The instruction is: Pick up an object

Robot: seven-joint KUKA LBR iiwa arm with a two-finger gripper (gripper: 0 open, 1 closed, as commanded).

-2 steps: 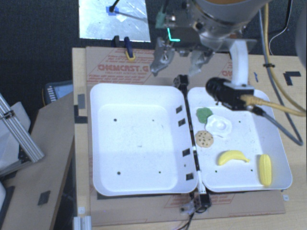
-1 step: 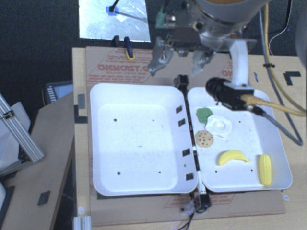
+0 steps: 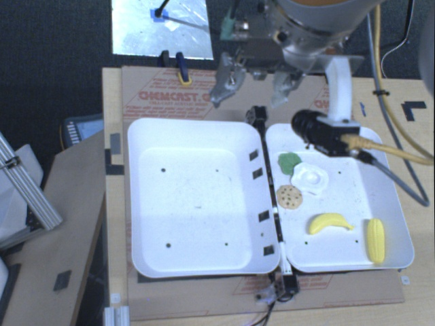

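In the camera view, the gripper (image 3: 253, 87) hangs high above the far rim between the two bins, its fingers spread apart and holding nothing. The candidates all lie in the right bin (image 3: 394, 202): a banana (image 3: 330, 223), a corn cob (image 3: 375, 240), a cookie (image 3: 289, 197), a fried egg (image 3: 310, 179) and a green leaf (image 3: 289, 161). I think the banana is the best choice, because it has free floor around it, while the corn cob lies just beside the right wall and the cookie is near the divider.
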